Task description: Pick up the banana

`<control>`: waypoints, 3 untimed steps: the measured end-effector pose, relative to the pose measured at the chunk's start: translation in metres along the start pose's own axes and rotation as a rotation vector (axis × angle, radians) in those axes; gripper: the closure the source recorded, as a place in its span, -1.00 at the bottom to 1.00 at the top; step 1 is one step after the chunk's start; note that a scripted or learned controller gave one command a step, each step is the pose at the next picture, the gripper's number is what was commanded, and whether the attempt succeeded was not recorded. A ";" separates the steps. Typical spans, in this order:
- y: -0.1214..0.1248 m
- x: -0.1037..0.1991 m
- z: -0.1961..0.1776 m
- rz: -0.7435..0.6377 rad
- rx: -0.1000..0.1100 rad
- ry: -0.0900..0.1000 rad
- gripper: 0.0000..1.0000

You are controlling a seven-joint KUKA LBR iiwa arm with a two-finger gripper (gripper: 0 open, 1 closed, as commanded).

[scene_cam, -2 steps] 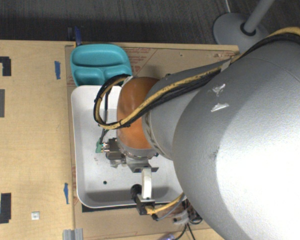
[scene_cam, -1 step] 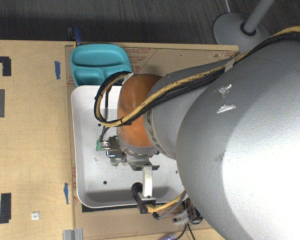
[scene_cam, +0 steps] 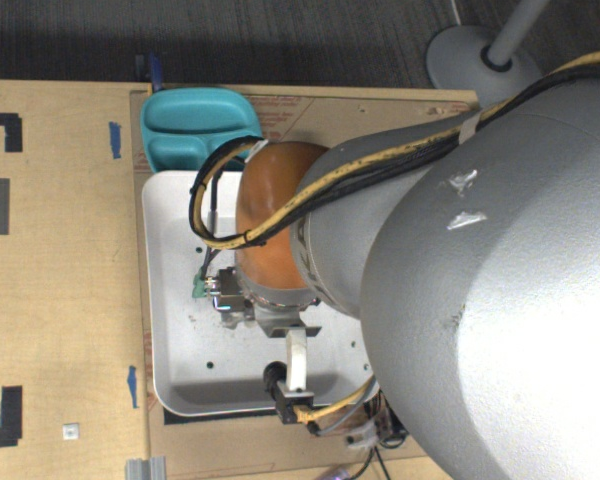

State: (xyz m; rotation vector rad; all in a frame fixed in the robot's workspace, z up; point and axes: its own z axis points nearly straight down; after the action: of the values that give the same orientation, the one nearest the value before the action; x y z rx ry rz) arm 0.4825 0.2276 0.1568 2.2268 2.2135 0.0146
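Banana: I cannot make it out here; if it lies in the white bin (scene_cam: 170, 268), the arm's orange band (scene_cam: 270, 218) and grey bulk are covering that spot, since the arm reaches in from the right and hangs low over the bin. The end effector sits beneath the wrist, so whether it is open or grips anything I cannot tell. A teal tray (scene_cam: 195, 128) rests at the bin's far edge on the worktop (scene_cam: 60, 268), out of the arm's way.
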 end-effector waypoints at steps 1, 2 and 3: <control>0.000 0.001 -0.010 -0.001 -0.001 0.000 1.00; -0.003 -0.003 0.069 -0.223 0.008 -0.002 1.00; -0.003 -0.003 0.059 -0.222 0.008 -0.002 1.00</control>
State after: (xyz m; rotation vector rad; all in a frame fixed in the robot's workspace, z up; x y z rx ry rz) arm 0.4800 0.2252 0.0974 1.9706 2.4487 0.0038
